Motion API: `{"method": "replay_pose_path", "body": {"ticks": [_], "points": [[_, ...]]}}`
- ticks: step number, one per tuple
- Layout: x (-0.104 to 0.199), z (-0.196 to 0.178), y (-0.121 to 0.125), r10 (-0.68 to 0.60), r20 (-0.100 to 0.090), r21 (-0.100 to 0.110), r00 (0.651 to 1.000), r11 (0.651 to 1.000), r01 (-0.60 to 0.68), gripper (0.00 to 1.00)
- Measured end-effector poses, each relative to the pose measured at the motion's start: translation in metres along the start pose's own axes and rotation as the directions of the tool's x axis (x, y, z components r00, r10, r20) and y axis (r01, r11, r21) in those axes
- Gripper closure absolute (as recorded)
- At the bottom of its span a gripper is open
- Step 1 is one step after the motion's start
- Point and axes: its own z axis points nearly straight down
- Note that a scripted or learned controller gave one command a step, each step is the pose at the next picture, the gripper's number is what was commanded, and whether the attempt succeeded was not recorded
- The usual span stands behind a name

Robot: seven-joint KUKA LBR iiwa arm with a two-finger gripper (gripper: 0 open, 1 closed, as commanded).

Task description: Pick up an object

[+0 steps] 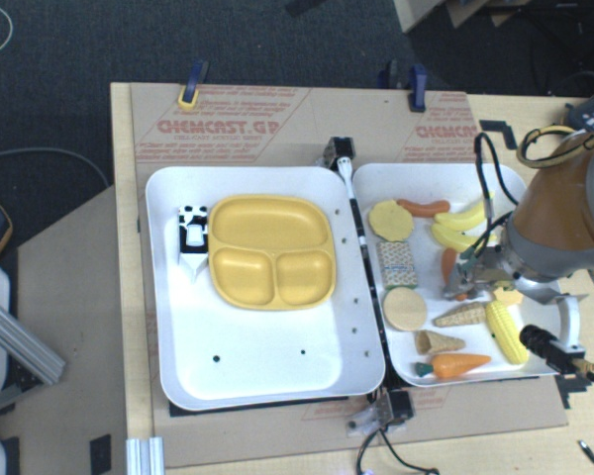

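1. Nearest your camera, at the front rim of the right bin, lay a toy carrot, orange with a green tip, pointing left to right.
2. Just behind it you had a small cone-shaped piece and a second, paler cone, both on the bin floor.
3. You could see a corn cob standing lengthwise just right of those cones, close under the arm.
4. Two pale round discs sat toward the bin's left wall: one near the front and one yellower toward the back, with a patterned rectangular piece between them.
5. At the back of that bin you had a reddish sausage and a banana beside it.
6. Your arm reached in from the right, and the jaws were down among the objects in the middle of the right bin, next to a small orange item. You cannot tell from this view whether they were released or clenched, nor whether anything sat between them.
7. In the left bin you had a yellow divided plate, with a small black-and-white object touching its left edge.
8. Both bins rested side by side on the brown surface.
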Motion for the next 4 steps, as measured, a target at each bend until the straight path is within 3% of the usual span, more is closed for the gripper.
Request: {"method": "replay_pose_path", "body": {"ticks": [3,4], "points": [[-0.002,-0.131,-0.001,-0.003,0.002,-0.005,1.000,1.000,0.003,1.00],[0.049,-0.120,0.009,-0.007,-0.003,0.002,1.000,1.000,0.007,1.00]]}}
